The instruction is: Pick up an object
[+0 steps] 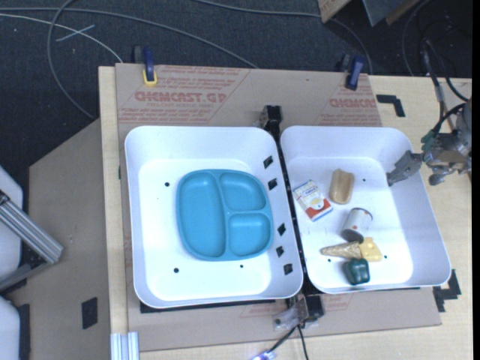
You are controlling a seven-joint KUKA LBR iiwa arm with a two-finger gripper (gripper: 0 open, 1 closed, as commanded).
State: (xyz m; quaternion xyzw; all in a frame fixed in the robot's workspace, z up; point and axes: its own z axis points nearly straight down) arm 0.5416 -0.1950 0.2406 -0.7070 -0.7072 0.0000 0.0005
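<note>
Jaws' state I cannot tell; gripper [401, 168] hovers at the right white bin's [427, 223] rim.
Approach step: I next descend toward the tan oblong block [342, 187] just inward of them.

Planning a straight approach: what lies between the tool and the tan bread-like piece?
Camera view: bare white bin floor between tool and tan piece.

Robotics lab test bench

Two white bins [420, 223] sit clamped on a protective-film board [187, 96] held by blue clamps [150, 66], loose cables [90, 21] trail over dark carpet [45, 88], and an aluminium frame rail [26, 227] stands beside the bench.
</note>
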